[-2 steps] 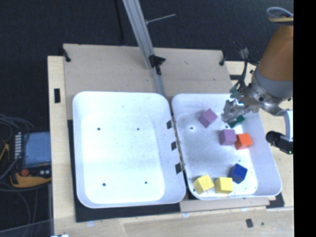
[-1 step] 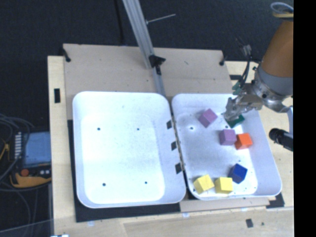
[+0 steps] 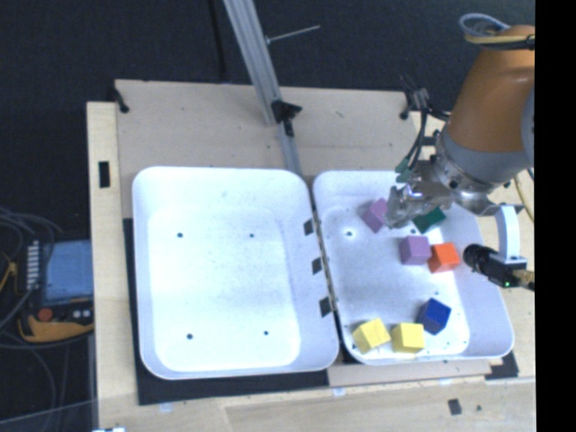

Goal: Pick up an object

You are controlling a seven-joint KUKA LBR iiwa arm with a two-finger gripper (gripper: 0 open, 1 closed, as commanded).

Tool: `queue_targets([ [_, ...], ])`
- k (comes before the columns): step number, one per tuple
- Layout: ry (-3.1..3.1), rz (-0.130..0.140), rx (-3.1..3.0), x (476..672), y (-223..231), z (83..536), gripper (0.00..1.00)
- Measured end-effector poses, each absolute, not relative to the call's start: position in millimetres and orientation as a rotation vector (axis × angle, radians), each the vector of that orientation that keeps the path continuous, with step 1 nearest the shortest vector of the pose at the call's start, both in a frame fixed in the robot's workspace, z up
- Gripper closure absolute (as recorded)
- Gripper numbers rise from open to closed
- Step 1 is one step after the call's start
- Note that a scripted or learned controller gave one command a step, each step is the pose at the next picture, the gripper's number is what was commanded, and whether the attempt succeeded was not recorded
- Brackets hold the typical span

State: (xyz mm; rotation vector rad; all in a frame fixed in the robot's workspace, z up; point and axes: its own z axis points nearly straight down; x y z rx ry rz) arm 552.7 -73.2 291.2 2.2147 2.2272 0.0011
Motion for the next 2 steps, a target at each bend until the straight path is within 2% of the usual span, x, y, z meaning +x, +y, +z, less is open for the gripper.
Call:
queue_targets([
  [2,2.230,0.001,2.214,525.2,13.6,280.5,1.00],
])
